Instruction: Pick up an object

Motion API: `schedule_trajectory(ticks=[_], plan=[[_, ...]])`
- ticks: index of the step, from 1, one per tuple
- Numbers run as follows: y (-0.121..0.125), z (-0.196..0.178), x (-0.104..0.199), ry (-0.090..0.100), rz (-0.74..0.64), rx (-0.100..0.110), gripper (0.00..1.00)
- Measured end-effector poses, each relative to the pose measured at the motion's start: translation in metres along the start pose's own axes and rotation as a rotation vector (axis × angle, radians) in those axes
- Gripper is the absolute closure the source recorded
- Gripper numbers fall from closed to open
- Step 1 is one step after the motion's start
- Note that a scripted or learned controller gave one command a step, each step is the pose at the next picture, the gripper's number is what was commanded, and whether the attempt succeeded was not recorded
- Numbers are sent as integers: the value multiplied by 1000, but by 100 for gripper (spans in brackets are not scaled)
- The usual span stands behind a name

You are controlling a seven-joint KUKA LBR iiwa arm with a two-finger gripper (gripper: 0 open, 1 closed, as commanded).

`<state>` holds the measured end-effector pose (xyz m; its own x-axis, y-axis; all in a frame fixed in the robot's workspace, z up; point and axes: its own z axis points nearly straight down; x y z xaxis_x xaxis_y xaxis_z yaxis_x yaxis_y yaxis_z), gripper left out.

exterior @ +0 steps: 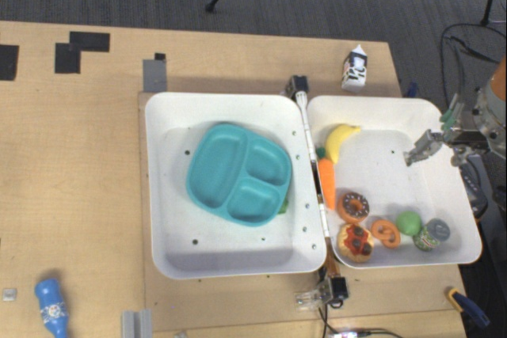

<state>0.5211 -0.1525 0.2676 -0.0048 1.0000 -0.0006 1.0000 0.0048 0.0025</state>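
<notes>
The right bin (396, 123) holds a yellow banana (342, 140) and an orange carrot (326, 182) along its left wall. Along its front lie a chocolate donut (354, 206), a pizza slice (356, 241), a pretzel (386, 232), a green ball (409, 222) and a small can (432, 234). My gripper (433, 159) hangs over the bin's right side, above the bare floor, open with nothing between its fingers. It is well right of the banana and above the green ball in the view.
The left bin (170, 241) carries a teal divided plate (240, 172) with something green under its right edge. A small milk carton (356, 67) stands on the bench behind the bins. A blue bottle (51, 309) lies at the front left.
</notes>
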Motion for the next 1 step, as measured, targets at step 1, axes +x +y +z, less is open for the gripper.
schedule_trajectory(ticks=[1], plan=[[0,118,48,1,54,4,0]])
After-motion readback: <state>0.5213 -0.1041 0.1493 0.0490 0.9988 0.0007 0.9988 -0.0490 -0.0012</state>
